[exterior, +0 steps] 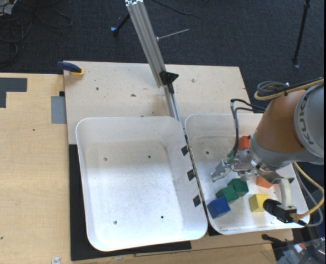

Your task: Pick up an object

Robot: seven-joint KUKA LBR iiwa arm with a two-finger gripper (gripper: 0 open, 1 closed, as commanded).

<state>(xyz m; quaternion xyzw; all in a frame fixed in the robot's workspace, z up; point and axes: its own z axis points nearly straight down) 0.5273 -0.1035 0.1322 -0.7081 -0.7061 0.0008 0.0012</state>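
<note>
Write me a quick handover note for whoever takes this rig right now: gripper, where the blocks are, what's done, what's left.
Gripper: low in the right bin, above the blocks; nothing seen between its fingers.
Blocks, all in the right bin's near half: blue block, green blocks beside it, yellow block, orange pieces partly hidden by the arm.
Left bin: beside it.
Done: arm is over the pile.
Left: grasp one block and lift it.

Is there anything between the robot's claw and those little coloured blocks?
Nothing visible blocks it. The gripper hangs in the right white bin, just above the green block and blue cube.
</note>
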